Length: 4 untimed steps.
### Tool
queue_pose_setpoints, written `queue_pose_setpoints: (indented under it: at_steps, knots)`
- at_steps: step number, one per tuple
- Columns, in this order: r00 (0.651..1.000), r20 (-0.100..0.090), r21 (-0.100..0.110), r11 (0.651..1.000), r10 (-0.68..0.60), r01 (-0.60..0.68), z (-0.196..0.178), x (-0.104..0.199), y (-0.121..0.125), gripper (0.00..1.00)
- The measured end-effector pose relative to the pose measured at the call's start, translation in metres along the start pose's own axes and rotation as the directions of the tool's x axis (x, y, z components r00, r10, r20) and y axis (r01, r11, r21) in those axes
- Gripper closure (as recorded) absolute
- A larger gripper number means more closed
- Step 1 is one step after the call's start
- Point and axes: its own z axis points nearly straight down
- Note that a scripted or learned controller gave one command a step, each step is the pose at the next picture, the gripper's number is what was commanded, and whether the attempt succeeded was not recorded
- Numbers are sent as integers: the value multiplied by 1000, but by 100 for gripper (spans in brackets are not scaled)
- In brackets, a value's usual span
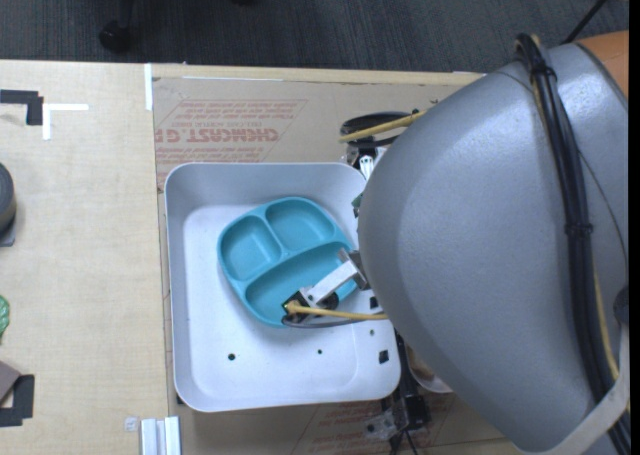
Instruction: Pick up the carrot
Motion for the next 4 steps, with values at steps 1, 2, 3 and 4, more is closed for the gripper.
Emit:
queue_pose_setpoints:
  at_steps: [1, 2, 3, 4]
  knots:
    - [996, 7, -2, 996, 88, -88, 0, 4, 1, 0]
    - [995, 15, -5, 995, 103, -103, -1, 6, 0, 0]
    - [990, 52, 0, 992, 128, -128, -3, 15, 1, 0]
    - [993, 51, 6, 994, 105, -106, -3, 15, 2, 0]
